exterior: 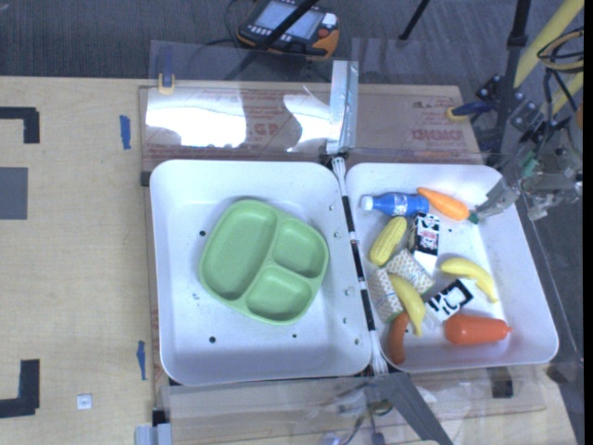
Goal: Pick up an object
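The right bin point(543, 306) holds several toy foods. A blue bottle point(394, 203) and an orange carrot point(443, 204) lie along its far side. Below them sit a corn cob point(388, 238) and a black-and-white carton point(427, 234). Further forward lie two bananas point(468, 276) point(408, 302), an orange-red vegetable point(475, 330) and a brown sausage point(397, 338). My gripper point(489, 202) hangs at the bin's far right corner, just right of the carrot, with nothing seen in it.
The left bin point(176, 276) carries a green divided plate point(264, 260). A clear panel point(241, 109) stands behind the bins. A handheld pendant point(283, 21) lies beyond it. Cables and stand legs crowd the right side point(547, 82).
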You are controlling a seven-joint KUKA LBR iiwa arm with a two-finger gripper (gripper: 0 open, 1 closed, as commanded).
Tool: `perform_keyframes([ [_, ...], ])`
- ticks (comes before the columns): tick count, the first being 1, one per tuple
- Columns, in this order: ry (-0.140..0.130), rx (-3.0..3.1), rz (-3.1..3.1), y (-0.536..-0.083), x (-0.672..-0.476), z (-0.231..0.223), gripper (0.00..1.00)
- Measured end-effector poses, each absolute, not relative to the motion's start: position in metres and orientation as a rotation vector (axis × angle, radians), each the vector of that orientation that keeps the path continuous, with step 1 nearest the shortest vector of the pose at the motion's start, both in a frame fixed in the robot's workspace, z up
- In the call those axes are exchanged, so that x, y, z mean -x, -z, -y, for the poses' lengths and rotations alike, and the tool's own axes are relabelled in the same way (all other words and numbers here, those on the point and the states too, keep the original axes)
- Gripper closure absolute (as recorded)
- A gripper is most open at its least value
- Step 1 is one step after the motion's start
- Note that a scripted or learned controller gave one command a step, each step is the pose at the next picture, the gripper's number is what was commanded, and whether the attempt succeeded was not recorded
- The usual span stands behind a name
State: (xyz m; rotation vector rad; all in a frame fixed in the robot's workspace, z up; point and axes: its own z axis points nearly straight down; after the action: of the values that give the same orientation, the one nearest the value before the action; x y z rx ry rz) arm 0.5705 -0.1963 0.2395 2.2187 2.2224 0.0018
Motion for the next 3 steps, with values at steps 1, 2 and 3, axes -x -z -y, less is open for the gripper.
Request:
perform_keyframes([
  [1, 0.0, -2.177, -2.26, -0.165, -0.662, 0.222, 0.0],
  [2, -0.002, -1.884, -2.527, -0.121, -0.667, 0.217, 0.0],
  [3, -0.006, -1.666, -2.686, -0.103, -0.666, 0.216, 0.0],
])
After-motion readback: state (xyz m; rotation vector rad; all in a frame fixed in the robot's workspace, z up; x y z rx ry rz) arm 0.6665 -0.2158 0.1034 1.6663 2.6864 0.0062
